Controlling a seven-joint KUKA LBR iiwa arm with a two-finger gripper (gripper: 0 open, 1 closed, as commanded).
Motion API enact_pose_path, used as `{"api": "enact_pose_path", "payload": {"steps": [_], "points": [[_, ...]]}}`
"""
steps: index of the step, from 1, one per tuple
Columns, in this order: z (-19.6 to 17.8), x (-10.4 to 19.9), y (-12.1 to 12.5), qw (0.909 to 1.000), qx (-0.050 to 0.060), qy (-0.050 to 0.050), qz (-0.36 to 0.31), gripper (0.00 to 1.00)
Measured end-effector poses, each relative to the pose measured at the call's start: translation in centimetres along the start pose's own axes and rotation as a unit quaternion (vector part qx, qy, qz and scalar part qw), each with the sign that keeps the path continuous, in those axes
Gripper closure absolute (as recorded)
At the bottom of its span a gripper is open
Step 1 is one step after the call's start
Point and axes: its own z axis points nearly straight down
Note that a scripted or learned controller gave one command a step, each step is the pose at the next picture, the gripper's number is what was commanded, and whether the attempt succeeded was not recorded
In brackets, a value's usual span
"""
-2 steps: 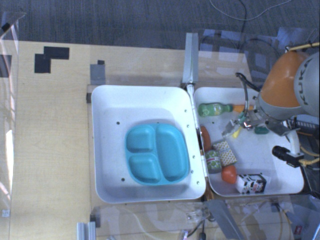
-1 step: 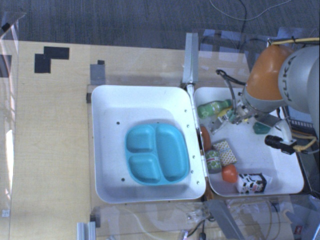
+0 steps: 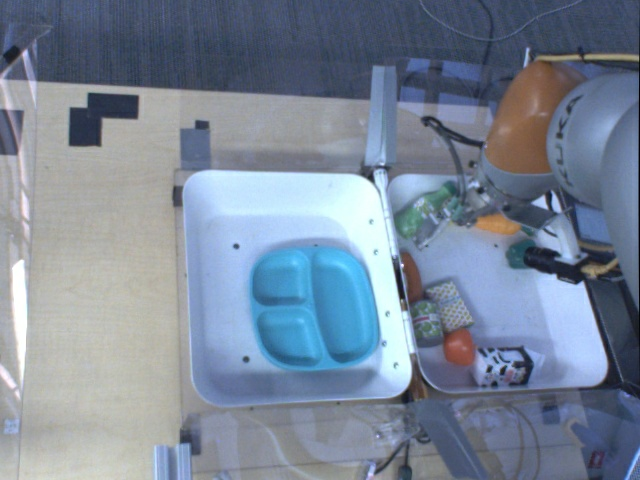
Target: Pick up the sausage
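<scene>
The sausage [image 3: 410,274] is a brown-red link lying along the left wall of the right bin [image 3: 575,363], partly hidden by the rim between the bins. My gripper [image 3: 452,214] hangs over the far left part of that bin, right beside a green packet [image 3: 418,212]. It is above and slightly right of the sausage, and apart from it. Nothing shows as held.
The right bin also holds an orange carrot-like piece [image 3: 497,225], a teal object [image 3: 517,256], a checkered pouch [image 3: 451,303], a green can [image 3: 427,321], a red tomato [image 3: 459,347] and a black-and-white carton [image 3: 503,366]. A blue divided plate [image 3: 313,305] lies in the left bin [image 3: 215,268].
</scene>
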Motion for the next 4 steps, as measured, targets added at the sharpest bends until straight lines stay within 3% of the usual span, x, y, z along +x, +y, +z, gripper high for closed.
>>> {"api": "enact_pose_path", "payload": {"steps": [1, 2, 3, 4], "points": [[2.0, 0.9, -1.6, 0.9991, -0.003, -0.002, 0.042, 0.0], [2.0, 0.9, -1.6, 0.9991, -0.003, -0.002, 0.042, 0.0], [0.7, 0.9, -1.3, 0.9991, -0.008, -0.003, 0.041, 1.0], [0.7, 0.9, -1.3, 0.9991, -0.007, -0.003, 0.041, 0.0]]}}
